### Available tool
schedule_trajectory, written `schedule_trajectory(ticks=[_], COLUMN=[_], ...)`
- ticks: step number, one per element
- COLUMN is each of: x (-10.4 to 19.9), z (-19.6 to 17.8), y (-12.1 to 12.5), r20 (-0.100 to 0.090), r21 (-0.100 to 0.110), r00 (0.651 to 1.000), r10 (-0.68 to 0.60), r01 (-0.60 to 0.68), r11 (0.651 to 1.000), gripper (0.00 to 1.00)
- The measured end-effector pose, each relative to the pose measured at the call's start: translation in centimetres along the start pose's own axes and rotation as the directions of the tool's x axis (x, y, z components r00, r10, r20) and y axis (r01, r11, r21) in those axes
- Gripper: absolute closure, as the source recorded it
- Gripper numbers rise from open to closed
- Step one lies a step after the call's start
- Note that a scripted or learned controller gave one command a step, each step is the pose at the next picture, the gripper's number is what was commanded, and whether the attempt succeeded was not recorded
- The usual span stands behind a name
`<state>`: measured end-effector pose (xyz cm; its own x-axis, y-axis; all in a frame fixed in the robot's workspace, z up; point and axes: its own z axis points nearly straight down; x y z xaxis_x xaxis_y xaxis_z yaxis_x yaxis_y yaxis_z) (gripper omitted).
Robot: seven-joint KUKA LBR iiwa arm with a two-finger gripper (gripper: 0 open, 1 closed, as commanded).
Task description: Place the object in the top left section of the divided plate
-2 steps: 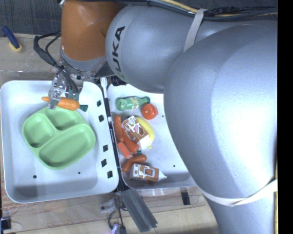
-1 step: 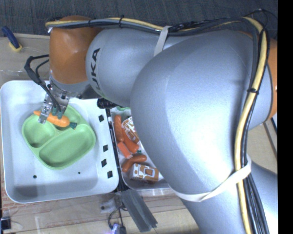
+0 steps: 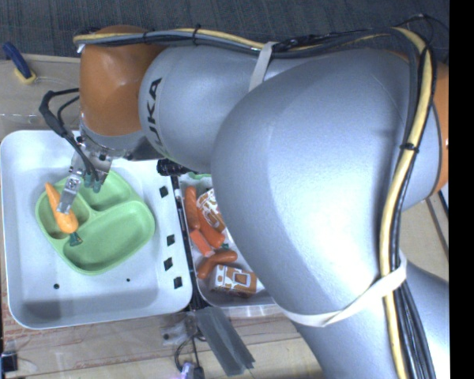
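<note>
Orange carrot (image 3: 60, 212) in green plate (image 3: 118, 239), touching end effector (image 3: 77, 185) (finger state unclear).

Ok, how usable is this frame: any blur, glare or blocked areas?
Camera view: soft overall; the arm looms large, covering much of the right bin; mild sheen on its grey shell; the green plate and carrot are evenly lit and legible; the gripper looks small and blurry.

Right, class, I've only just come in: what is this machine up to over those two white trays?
The grey arm's gripper is down over the green divided plate in the left bin. An orange carrot-like object lies in the plate's left section, beside the fingers. More orange food items lie in the right bin.
</note>
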<state>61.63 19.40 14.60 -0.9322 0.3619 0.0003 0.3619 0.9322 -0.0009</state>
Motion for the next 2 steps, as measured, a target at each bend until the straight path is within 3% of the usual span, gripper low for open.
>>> schedule_trajectory(ticks=[1,2], x=[2.9,7.7], z=[-1.7,1.1], y=[1.5,-0.5], r20=[-0.002,-0.002], r21=[0.002,0.005], r00=[0.982,0.731], r10=[0.191,0.683], r01=[-0.191,-0.683], r11=[0.982,0.731], gripper=[0.0,0.0])
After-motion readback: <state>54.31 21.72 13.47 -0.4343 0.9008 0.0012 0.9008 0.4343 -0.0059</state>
